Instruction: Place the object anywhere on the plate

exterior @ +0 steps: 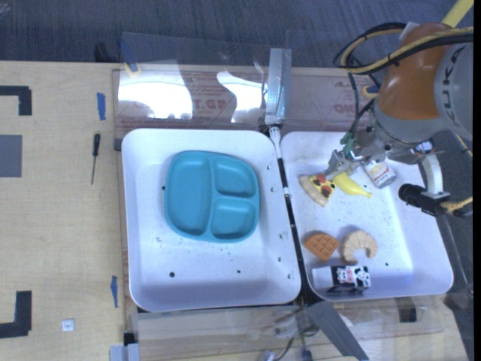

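Observation:
A blue plate (210, 195) with three compartments lies in the left white bin (150, 277). In the right bin (421, 254) my gripper (340, 162) hangs low over the back part, just above and right of a pizza slice (317, 187) and touching or nearly touching a yellow banana (353, 186). The fingertips are small and dark, and nothing shows lifted between them. A waffle (321, 245), a croissant (360, 243) and a small black-and-white toy (352, 277) lie near the front of the right bin.
A small white and red packet (380, 174) lies right of the gripper, under the arm's wrist. A metal divider post (276, 89) stands at the back between the bins. Cables loop above the arm at the upper right.

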